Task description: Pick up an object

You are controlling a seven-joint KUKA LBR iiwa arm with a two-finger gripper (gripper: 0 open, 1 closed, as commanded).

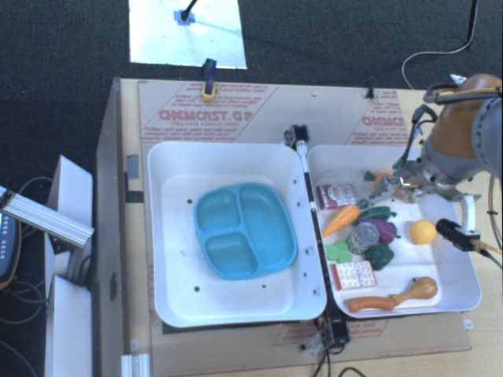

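Cut off by the right edge: the arm (pixel 471 124). Gripper (pixel 391 181) too small and blurred for detail. Print on two small cartons (pixel 335 195) (pixel 353 274) too tiny to read.

The grey arm (pixel 464 132) reaches in from the right edge, its orange band uppermost and its wrist bent down and leftward. The hand (pixel 391 181) hangs low at the arm's left end, tilted downward.
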